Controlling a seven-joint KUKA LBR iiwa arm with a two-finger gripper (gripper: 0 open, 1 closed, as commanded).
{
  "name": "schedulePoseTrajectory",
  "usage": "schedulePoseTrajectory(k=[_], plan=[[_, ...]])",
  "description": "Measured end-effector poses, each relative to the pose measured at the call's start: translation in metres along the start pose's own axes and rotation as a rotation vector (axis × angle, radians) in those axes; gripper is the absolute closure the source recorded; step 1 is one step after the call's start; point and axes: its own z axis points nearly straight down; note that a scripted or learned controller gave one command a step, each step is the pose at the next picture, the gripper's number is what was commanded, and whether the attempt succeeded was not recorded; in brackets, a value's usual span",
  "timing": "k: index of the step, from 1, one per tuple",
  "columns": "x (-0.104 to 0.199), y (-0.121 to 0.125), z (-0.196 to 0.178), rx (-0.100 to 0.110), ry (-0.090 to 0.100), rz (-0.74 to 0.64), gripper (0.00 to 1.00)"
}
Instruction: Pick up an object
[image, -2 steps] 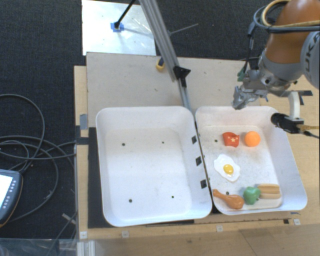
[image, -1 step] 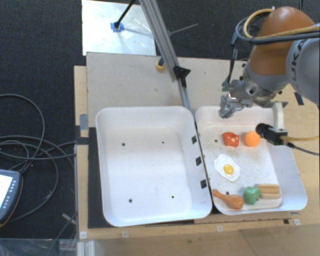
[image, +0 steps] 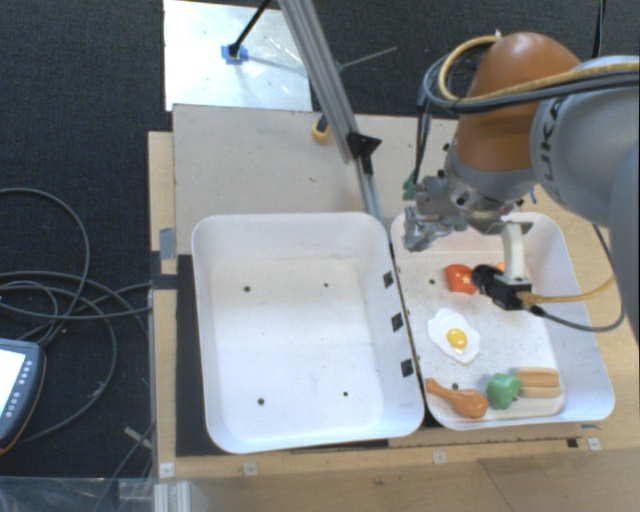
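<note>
The arm's wrist hangs over the upper part of the right bin (image: 585, 300), and the gripper (image: 425, 232) sits near the bin's upper-left corner, close to the divide between the two bins; whether it is open or closed cannot be made out from this angle, and nothing is seen held in it. The likeliest thing to pick, judging by nearness, is the red toy piece (image: 459, 279) lying on the bin floor just below and to the right of the gripper, beside a black fitting on the arm's cable (a little orange shows behind that fitting, so part of the piece or a second one may be hidden). To do this step well, the gripper should centre over the red piece before descending, come straight down and stay clear of the bin wall on its left. The red piece is squat, with no clear long axis and no readable heading. Lower in the bin lie a fried egg toy (image: 455, 336), a chicken drumstick toy (image: 459, 398) lying roughly left to right with its thick end rightward, a green toy vegetable (image: 503, 388) and a hot dog toy (image: 537, 381) lying left to right. The left bin (image: 215, 330) lies just beside.
</note>
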Motion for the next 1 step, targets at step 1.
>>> schedulePoseTrajectory(k=[1], plan=[[0.0459,-0.0230,0.0128,0.000,0.000,0.001,1.00]])
